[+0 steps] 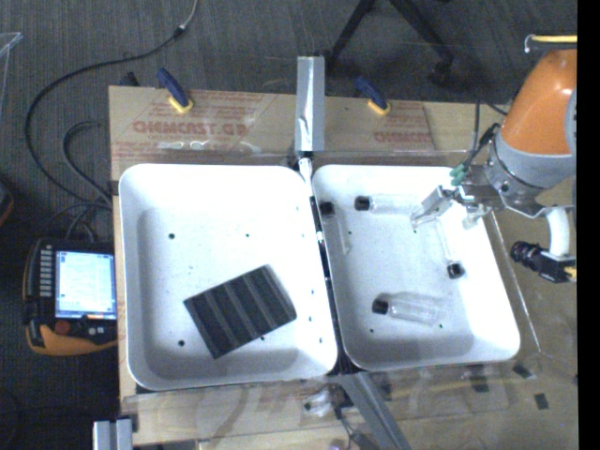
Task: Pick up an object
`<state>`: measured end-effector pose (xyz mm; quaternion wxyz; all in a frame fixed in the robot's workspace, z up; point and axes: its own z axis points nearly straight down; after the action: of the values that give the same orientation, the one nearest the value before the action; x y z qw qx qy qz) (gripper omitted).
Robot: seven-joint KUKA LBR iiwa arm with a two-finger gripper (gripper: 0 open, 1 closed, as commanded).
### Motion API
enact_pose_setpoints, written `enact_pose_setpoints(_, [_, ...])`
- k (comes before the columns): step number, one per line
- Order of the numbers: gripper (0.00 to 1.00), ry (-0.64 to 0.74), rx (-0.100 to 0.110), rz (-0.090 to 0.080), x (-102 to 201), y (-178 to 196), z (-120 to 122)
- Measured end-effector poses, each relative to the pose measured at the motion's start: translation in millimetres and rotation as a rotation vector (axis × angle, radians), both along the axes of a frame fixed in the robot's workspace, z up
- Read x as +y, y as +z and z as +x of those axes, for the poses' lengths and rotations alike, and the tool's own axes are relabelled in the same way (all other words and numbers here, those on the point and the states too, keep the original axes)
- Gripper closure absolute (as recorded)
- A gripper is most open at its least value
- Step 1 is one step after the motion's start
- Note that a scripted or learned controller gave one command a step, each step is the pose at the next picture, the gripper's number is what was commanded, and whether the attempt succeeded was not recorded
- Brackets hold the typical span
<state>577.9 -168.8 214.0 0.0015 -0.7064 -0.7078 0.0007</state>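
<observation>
Red printed lettering runs along the brown cardboard sheet (225, 129) that lies under the two white bins at the far side of the counter. On its left part the word reads roughly as "CHEMCAST", followed by two or three more letters that look like "GP", though they are too faint to be sure. A second run of the same red print shows on the right part of the cardboard (398, 136), but it is too washed out to read. The handheld control unit (73, 293) on the floor at left has a lit screen whose contents are too small to make out.
</observation>
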Motion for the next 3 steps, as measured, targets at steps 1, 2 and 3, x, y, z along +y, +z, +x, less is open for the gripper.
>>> enact_pose_setpoints(1, [0.0,-0.131,-0.002,-0.004,14,-121,37])
enact_pose_setpoints(2, [0.0,-0.076,-0.005,-0.006,65,-124,76])
enact_pose_setpoints(3, [1.0,-0.074,-0.003,-0.006,65,-114,76])
